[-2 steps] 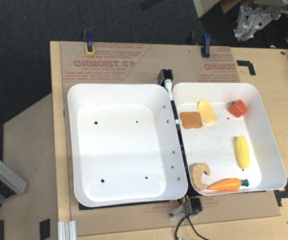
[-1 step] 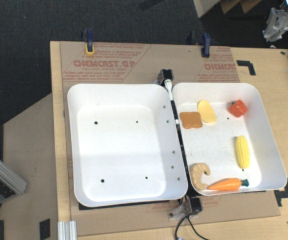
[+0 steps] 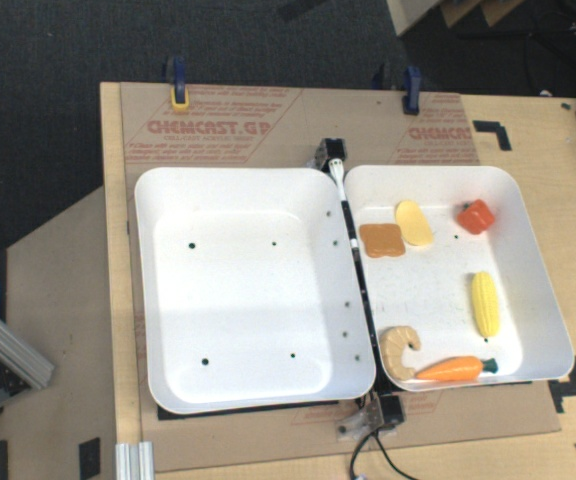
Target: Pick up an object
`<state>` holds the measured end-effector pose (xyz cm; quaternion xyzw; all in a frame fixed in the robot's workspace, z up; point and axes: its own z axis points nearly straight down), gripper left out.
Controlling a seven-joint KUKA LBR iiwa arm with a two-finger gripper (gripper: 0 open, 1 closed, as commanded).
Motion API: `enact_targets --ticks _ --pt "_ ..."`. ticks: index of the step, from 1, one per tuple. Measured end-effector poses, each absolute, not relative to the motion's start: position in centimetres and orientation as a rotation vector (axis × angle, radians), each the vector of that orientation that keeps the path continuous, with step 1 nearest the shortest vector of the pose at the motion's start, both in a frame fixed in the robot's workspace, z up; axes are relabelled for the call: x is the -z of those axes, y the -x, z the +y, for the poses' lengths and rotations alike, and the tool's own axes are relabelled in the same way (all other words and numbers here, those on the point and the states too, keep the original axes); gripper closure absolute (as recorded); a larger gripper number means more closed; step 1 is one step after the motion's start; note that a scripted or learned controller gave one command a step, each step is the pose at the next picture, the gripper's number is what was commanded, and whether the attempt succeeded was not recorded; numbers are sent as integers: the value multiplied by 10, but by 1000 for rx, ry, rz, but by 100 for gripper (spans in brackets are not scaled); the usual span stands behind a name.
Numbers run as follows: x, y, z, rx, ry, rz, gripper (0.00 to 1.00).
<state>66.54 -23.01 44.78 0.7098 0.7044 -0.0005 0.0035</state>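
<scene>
**Stock, right bin (image 3: 528, 258): six loose items, all lying on the bin floor.**

1. Red piece (image 3: 475, 217): at 1 o'clock in the bin, blocky, with no clear long axis.
2. Yellow oval piece (image 3: 414, 223): at 11 o'clock. Its long axis runs roughly 11 to 5, and its lower edge touches item 3.
3. Brown flat slice (image 3: 381, 239): at 10 o'clock, close to the wall shared with the left bin (image 3: 168, 268). It is squarish and lies flat.
4. Corn cob (image 3: 485, 304): at 4 o'clock. Its long axis runs near 12 to 6, and it stands apart from its neighbours.
5. Carrot (image 3: 453, 369): at 6 o'clock along the near wall. Its long axis runs 9 to 3, with the orange tip toward 9 and the green stub toward 3.
6. Pale curled piece (image 3: 400, 346): at 7 o'clock in the corner, just beside the carrot's tip or touching it.

**Claw:** its state cannot be told from this view.

**Progress:** judged at the outset. Nothing is lifted, and every item rests in the bin. Choosing a target, approaching, gripping and raising are all left to do.

**Handling note:** the corn cob looks the easiest pick, being isolated. A grip across its short axis, 9 to 3, would likely suit. The carrot and curled piece sit tight to the walls, which may hinder access.
</scene>
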Motion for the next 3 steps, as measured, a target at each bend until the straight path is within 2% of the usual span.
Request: enact_targets --ticks 1,2,3 --pt "-542 -667 -223 -8 -2210 2215 100" --pt "-334 -665 -223 12 -2234 2231 100" --pt "-356 -667 -223 -2 -2217 2219 100"
